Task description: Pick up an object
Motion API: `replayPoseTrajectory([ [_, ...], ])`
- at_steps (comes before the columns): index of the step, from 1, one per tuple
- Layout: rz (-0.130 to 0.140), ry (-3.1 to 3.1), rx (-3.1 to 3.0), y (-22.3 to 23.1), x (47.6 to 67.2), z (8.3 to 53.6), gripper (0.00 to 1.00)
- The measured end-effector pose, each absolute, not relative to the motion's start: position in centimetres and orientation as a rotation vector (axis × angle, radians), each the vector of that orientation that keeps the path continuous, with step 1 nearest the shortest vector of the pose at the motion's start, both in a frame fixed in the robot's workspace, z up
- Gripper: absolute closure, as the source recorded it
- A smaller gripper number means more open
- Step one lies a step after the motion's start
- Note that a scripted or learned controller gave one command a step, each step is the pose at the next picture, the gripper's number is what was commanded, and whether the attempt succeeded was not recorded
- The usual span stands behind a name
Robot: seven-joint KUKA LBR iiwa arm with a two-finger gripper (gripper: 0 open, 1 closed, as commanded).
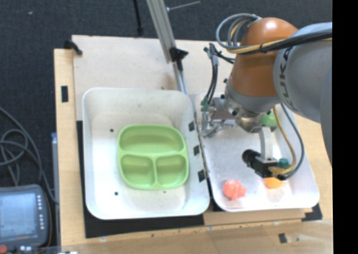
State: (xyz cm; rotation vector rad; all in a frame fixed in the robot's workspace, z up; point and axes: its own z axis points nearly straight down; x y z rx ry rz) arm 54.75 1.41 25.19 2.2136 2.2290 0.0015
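Note:
My gripper point(211, 124) hangs low over the left edge of the right bin point(305, 191), close to the wall shared by the two bins. A pink-red lumpy object point(234, 189) lies near that bin's front edge, apart from the gripper. Further right, by the front right corner, rests a small orange object point(273, 182). A bit of a green object point(271, 118) peeks out from under the wrist, mostly hidden by the arm.
The left bin point(98, 135) holds a light green divided plate point(152, 156) in its middle. A slanted metal pole point(162, 23) rises from behind the bins. The arm's big orange and grey body covers the back of the right bin.

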Motion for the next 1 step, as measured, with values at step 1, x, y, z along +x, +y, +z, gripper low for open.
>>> replayPoseTrajectory([
  [1, 0.005, 2.231, 2.212, 6.57, 54.62, 25.87, 1.0],
])
